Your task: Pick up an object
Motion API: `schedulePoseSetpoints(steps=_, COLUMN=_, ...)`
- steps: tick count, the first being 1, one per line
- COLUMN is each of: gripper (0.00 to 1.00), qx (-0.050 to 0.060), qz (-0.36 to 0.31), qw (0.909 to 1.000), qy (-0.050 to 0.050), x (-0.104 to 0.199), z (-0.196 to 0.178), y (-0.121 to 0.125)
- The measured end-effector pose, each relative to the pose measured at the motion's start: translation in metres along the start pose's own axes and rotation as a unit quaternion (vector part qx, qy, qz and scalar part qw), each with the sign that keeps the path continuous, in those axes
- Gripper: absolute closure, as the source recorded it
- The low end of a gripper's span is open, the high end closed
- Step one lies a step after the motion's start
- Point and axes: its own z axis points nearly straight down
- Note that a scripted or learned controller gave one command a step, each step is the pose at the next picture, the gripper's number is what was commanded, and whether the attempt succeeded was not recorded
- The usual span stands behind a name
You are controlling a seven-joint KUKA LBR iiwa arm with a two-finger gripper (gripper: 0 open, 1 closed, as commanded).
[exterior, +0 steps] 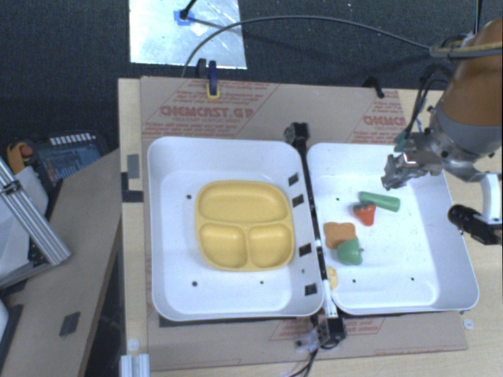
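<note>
In the right bin [416, 289] lie several small toy foods. A green cylinder [379, 201] rests near the bin's middle, with a red and orange piece [364, 212] touching its lower left. Lower down sit an orange slab [339, 232] and a green pepper-like piece [349, 251]. A small yellow piece [332, 276] lies against the bin's left wall. My gripper [395, 171] hangs above the bin's upper part, just up and right of the green cylinder, with nothing visibly held.
The left bin [169, 210] holds a yellow divided tray [244, 225] with three compartments. A black divider [308, 210] runs between the bins. Cardboard [259, 104] lies under both bins, and cables cross the back.
</note>
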Motion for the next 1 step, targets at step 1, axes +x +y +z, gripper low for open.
schedulePoseSetpoints(steps=1, gripper=1.0, qx=0.0, qz=0.0, qw=1.0, qy=0.0, x=0.0527, z=0.0004, y=0.008)
